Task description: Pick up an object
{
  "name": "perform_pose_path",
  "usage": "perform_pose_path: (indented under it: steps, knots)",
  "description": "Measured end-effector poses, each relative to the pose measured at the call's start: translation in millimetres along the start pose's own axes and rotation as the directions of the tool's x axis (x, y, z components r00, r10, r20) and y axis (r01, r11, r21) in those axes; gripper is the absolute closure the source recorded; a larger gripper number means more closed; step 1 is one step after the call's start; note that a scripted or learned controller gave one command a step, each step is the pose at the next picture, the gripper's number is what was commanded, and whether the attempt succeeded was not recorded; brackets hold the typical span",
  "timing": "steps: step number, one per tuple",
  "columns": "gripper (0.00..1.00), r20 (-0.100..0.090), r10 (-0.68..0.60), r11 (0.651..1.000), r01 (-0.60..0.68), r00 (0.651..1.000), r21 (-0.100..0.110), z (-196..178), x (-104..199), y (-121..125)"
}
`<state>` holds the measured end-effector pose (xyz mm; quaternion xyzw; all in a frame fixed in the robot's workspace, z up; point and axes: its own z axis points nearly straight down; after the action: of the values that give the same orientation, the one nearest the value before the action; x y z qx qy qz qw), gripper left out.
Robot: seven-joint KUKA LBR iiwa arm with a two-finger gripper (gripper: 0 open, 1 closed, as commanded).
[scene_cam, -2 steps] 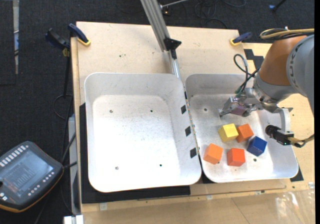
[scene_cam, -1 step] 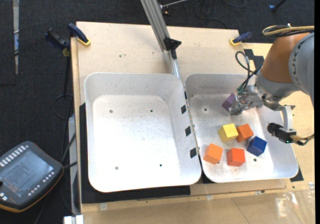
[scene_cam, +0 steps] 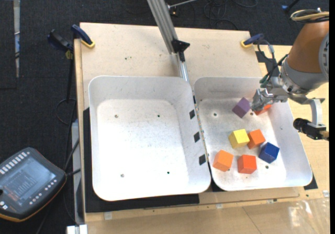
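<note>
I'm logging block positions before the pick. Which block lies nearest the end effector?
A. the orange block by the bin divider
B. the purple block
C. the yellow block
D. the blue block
B: the purple block sits just left of the end effector in the right bin, well above the other blocks.

The right bin (scene_cam: pixel 293 173) is showing white — holding a purple cube (scene_cam: pixel 241 107), yellow cube (scene_cam: pixel 239 137), blue cube (scene_cam: pixel 269 152), two orange cubes (scene_cam: pixel 223 160) and a red-orange cube (scene_cam: pixel 247 164).

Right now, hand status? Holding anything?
Hand: low in the right bin, beside the purple cube and over a red-orange block; open or closed, and any hold, cannot be told.
</note>
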<state>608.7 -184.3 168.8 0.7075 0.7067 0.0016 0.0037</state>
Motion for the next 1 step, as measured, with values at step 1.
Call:
perform_pose_path:
  steps: [1]
  knots:
    - [1.00, 0.000, -0.003, 1.000, 0.003, 1.000, 0.000, -54.0, -0.6, 2.1]
